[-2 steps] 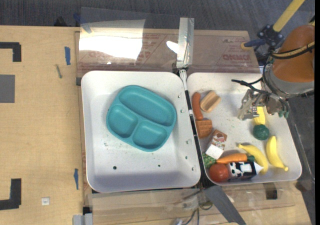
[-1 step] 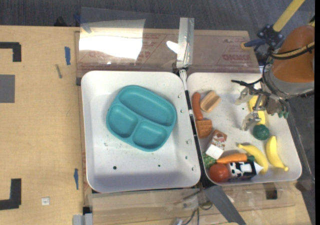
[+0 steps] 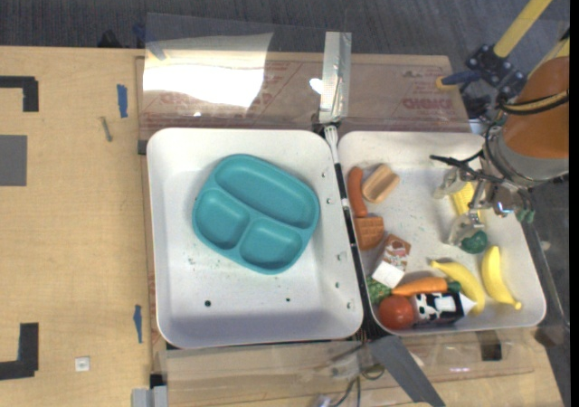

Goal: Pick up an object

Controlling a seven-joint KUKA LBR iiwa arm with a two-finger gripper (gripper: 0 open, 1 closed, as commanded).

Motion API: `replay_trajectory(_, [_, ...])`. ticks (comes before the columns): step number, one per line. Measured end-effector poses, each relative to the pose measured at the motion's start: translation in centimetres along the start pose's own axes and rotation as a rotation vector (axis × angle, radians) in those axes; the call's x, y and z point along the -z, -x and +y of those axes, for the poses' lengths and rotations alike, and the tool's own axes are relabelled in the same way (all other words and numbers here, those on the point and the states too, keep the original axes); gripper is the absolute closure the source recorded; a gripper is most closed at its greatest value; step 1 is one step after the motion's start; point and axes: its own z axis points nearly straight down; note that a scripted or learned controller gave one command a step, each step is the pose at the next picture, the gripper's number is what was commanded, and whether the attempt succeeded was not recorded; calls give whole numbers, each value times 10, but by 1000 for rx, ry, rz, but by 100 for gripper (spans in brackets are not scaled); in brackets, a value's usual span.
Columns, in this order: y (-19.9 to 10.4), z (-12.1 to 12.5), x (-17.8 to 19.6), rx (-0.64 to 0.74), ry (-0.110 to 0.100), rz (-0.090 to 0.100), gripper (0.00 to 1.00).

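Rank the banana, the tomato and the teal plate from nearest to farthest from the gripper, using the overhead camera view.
From the gripper:
1. Banana, right bin, just below the gripper.
2. Tomato, right bin's bottom edge, near the divider.
3. Teal plate, left bin, across the divider.

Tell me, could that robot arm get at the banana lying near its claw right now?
Probably yes. The banana lies in the open in the right bin, just below the gripper, with nothing on top of it. Other toys sit to its left, not between them.
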Motion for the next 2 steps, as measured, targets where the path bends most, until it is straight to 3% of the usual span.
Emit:
replay_trajectory(1, [4,0,14,1,-4,-15,100])
replay_trajectory(2, [4,1,13,1,-3,-13,0])
